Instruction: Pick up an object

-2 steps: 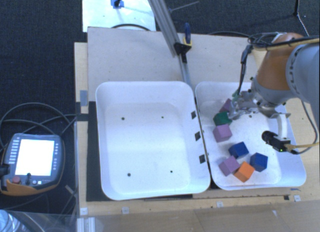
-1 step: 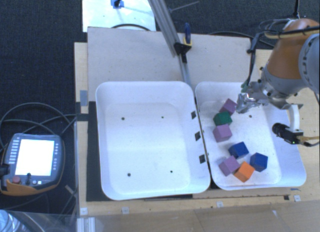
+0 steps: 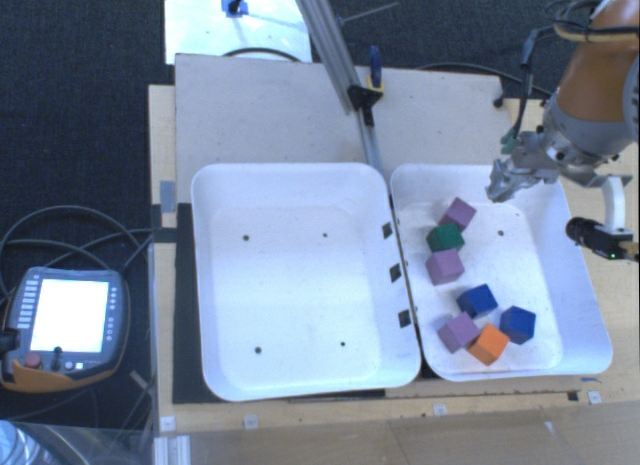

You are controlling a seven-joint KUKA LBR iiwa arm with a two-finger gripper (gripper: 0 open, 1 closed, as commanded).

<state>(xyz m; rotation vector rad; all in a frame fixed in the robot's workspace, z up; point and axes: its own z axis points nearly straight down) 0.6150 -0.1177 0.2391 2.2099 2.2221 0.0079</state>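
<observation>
The end effector (image 3: pixel 503 185) hangs over the right bin (image 3: pixel 560 253); open or closed is hard to tell. The blocks, like the top purple block (image 3: pixel 459 213), sit bunched together, so it could bump neighbours and miss.

The bench (image 3: pixel 440 423) is pale wood, with a light board (image 3: pixel 260 103) laid across its far part. Two shallow white bins sit on it side by side, their inner rims touching. The left bin (image 3: pixel 215 253) takes up the middle of the bench; the right bin (image 3: pixel 575 293) reaches near its right edge. A dark mat (image 3: pixel 185 353) shows under the left bin's left and near sides.
</observation>
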